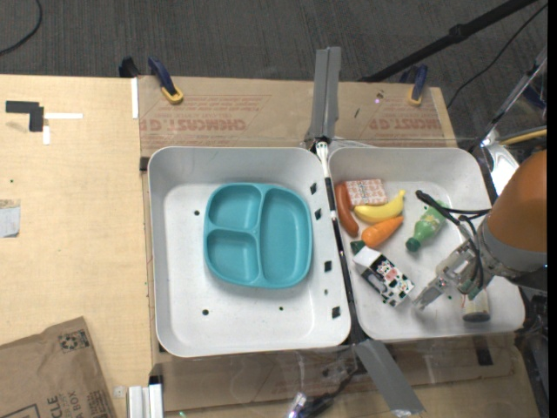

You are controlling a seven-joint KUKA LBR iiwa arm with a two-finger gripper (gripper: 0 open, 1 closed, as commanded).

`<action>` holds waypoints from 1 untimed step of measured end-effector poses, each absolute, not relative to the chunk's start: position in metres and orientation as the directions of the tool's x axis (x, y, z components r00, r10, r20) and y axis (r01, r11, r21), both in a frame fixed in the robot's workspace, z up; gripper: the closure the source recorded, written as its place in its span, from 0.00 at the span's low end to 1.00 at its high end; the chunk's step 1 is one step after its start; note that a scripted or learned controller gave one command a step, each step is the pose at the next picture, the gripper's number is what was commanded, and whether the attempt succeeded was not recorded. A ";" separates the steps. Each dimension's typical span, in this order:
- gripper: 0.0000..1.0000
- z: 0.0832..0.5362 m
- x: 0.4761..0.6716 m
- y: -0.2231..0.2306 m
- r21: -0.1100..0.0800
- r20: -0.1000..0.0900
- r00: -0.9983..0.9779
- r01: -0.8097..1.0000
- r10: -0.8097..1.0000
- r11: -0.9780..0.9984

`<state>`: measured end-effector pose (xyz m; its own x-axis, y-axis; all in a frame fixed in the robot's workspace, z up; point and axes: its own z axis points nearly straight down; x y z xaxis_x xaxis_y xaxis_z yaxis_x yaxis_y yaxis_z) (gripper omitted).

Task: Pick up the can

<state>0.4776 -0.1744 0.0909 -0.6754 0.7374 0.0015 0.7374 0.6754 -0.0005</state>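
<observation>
In the right bin's (513, 316) near right corner, the can (476, 312) was seen just beside the gripper (451, 293), toward the arm's side; the jaws were spread, nothing held.

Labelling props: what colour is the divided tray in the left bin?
Teal tray, camera view.

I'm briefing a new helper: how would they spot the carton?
Look in the right bin, toward its left side, just below the carrot. The carton lies tilted there, the one white thing with black cow patches.
</observation>
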 end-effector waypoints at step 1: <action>0.00 0.137 0.549 -0.204 0.001 -0.004 -0.800 0.600 0.600 0.800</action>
<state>0.5492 -0.2043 0.1366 -0.8003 0.5996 -0.0036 0.5996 0.8003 0.0008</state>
